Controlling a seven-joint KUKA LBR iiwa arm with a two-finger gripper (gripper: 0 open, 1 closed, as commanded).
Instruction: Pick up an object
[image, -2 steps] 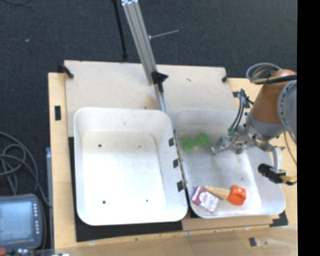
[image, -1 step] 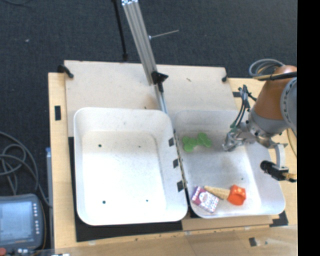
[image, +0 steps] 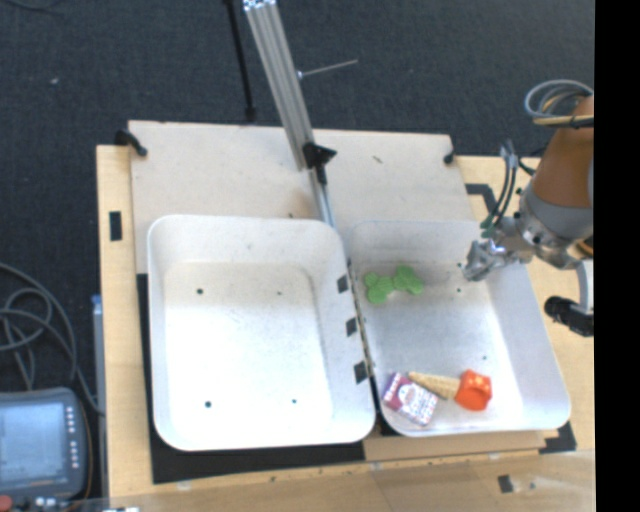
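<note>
We find the gripper (image: 484, 258) over the right bin's (image: 520, 330) far right; its finger state we cannot tell. A knobbly green toy (image: 392, 284) lies far left; an orange cone (image: 455, 386) and purple packet (image: 410, 398) lie near.

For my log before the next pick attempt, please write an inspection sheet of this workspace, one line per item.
Surface: wooden bench bearing left bin and right bin.
Job's things: green toy, orange toy, cone-shaped piece and purple packet, all in the right bin.
Clutter: nothing seen.
Grippers: claw over the right bin's far right part, holding nothing visible.
Cables: loops on the floor at left; hose by the arm.
Surroundings: dark carpet, metal pole, screen device.
</note>
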